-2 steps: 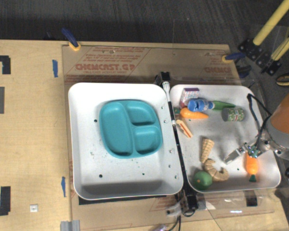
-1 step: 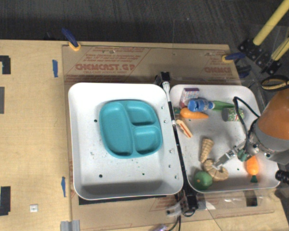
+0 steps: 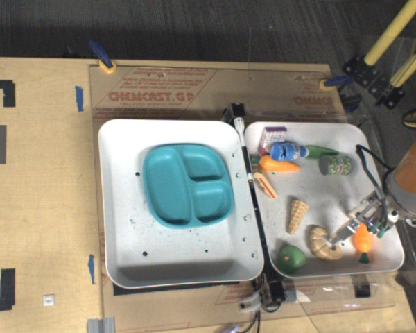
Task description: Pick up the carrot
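I am watching the gripper beside the carrot; cannot tell its grip; risking nudging the croissant

Orange carrot, lying flat, right bin's upper-left area

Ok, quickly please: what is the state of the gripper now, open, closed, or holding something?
Gripper: low over the right bin, close to a small orange carrot; whether it is open, closed or gripping cannot be told.
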Available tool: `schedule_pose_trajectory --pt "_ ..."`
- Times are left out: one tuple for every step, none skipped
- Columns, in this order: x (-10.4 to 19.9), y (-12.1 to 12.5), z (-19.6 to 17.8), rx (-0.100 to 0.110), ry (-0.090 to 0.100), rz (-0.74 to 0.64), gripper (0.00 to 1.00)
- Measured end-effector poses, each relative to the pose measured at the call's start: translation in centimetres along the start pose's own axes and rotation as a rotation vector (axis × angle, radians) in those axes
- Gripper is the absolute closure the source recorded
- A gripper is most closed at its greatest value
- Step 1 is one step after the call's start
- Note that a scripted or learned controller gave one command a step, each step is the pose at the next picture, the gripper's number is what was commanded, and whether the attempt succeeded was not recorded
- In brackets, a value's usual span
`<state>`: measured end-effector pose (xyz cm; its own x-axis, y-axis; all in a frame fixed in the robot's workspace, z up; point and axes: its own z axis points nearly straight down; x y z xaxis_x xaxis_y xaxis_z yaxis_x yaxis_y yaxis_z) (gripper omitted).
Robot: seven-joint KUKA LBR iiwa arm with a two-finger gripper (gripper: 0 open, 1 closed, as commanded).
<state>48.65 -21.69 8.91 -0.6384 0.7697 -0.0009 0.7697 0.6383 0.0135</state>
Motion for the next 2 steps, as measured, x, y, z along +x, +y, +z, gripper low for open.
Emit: schedule_pose_trajectory --pt "-0.4 0.2 -1.3 -0.004 -0.015 0.000 1.00" --pt "0.7 7.3 -0.1 0.001 -0.014 -0.030 1.00"
